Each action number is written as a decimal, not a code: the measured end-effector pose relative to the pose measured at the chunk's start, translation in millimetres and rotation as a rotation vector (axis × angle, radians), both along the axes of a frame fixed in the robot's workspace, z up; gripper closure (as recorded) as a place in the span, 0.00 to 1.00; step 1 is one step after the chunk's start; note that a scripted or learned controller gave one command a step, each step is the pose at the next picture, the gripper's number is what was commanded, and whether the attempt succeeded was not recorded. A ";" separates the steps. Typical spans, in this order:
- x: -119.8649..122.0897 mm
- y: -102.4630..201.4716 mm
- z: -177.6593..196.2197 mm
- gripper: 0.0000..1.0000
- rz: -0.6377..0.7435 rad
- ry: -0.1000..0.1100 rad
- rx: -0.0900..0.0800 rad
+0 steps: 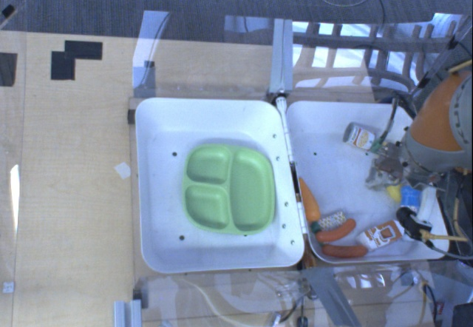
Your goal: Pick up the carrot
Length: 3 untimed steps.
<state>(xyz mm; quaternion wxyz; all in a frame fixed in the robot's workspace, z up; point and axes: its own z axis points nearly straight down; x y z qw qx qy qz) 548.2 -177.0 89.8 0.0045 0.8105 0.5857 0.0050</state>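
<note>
The carrot (pixel 309 202) lies in the right bin (pixel 332 129), pressed against that bin's left wall, its length running along the wall with the orange body toward the bin's near corner. Just beside it, toward the near edge, sit two sausages: one (pixel 336 231) angled up beside a small grey, speckled object (pixel 330 218), the other, redder one (pixel 344 250) lying flat along the near wall. A small carton with orange and white print (pixel 381 235) rests to the right of the sausages. A short can with a yellow label (pixel 360 136) lies on its side farther back in the same bin.

The arm (pixel 443 122) reaches in from the right, its orange band over the bin's right side. The gripper (pixel 386 170) hangs over the middle-right of the right bin, well apart from the carrot and nearer the can. Its tip is a dark, blurred cluster, so whether it is released or clenched cannot be told, and nothing can be made out in its grasp. A yellow item (pixel 394 193) shows just below it, possibly a toy, partly hidden by the arm.

The left bin (pixel 159 170) holds a green divided plate (pixel 230 188) with three compartments, lying flat near its centre.
</note>
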 end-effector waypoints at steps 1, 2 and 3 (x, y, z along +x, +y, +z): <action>7.4 66.5 0.7 1.00 0.431 -0.002 -0.007; -17.1 9.2 0.6 1.00 0.581 -0.001 -0.011; 17.7 29.3 0.7 1.00 0.935 -0.001 -0.016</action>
